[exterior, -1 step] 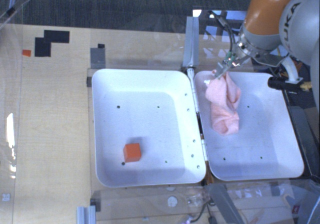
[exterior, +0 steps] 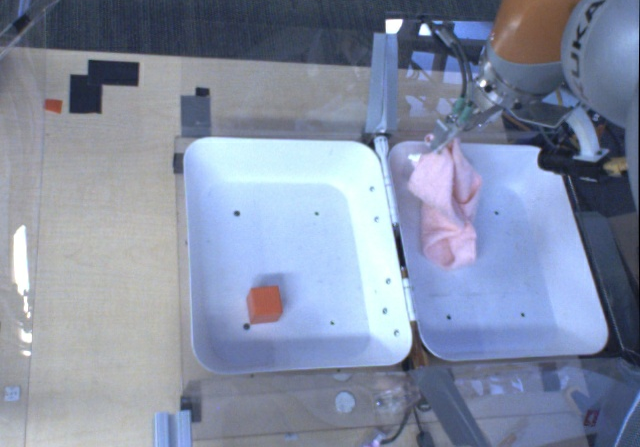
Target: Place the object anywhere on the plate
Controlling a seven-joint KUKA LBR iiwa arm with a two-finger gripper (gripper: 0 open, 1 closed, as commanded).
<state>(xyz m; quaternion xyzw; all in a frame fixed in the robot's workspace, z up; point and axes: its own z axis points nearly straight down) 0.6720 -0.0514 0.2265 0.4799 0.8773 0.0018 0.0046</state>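
You will find the pincer (exterior: pixel 446 135) above the far left corner of the right bin (exterior: pixel 540 330), its fingers clamped on the top of a pink cloth (exterior: pixel 447 207) that hangs down over the bin floor. An orange block (exterior: pixel 265 304) lies in the left bin (exterior: pixel 215 235), well apart.

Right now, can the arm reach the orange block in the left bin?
Probably yes: the orange block lies alone in the left bin, nothing over it, but the gripper seems to carry a pink cloth.
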